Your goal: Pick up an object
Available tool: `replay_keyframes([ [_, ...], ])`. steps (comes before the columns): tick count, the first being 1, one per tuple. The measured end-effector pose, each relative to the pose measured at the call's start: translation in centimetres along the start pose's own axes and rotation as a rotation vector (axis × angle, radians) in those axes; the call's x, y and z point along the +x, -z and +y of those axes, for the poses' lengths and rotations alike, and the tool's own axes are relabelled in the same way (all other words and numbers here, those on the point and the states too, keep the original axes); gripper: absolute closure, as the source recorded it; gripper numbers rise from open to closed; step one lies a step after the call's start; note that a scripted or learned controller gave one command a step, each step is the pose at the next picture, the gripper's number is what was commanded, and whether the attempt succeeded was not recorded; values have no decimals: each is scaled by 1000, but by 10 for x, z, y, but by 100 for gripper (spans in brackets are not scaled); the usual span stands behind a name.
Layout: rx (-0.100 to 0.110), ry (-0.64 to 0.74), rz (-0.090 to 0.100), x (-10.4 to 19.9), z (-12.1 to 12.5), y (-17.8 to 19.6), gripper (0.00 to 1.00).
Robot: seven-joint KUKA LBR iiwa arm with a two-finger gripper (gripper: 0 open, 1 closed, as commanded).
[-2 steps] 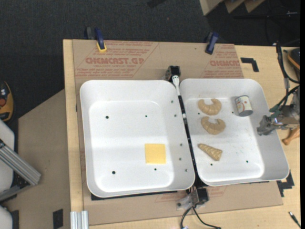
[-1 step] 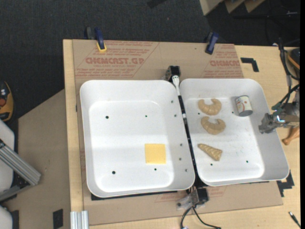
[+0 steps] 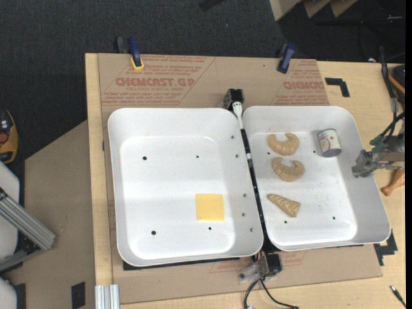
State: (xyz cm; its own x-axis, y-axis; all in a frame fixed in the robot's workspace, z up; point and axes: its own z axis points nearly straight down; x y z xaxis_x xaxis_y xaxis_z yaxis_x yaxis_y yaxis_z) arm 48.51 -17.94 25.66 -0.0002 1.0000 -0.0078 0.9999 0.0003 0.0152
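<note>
Targets: I found two croissants point(image 3: 284, 143) point(image 3: 288, 168), a cone point(image 3: 284, 204) and a small can point(image 3: 328, 142) loose in right bin point(image 3: 367, 224) | yellow square point(image 3: 210, 206) in left bin point(image 3: 122, 172) | gripper point(image 3: 368, 163) at right rim, holding nothing; opening unreadable, so I judged no pick begun.

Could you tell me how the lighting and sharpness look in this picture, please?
Camera view: bright, even light bleaches both white bins; the left bin shows a soft grey shadow across its upper floor; the yellow square and the small can read clearly; the gripper at the right edge looks soft and blurred.
</note>
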Motion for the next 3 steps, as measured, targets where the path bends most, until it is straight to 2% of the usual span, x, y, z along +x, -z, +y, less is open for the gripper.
replay_keyframes([
  [3, -7, 3, -4, 0, 2, 30, 100],
])
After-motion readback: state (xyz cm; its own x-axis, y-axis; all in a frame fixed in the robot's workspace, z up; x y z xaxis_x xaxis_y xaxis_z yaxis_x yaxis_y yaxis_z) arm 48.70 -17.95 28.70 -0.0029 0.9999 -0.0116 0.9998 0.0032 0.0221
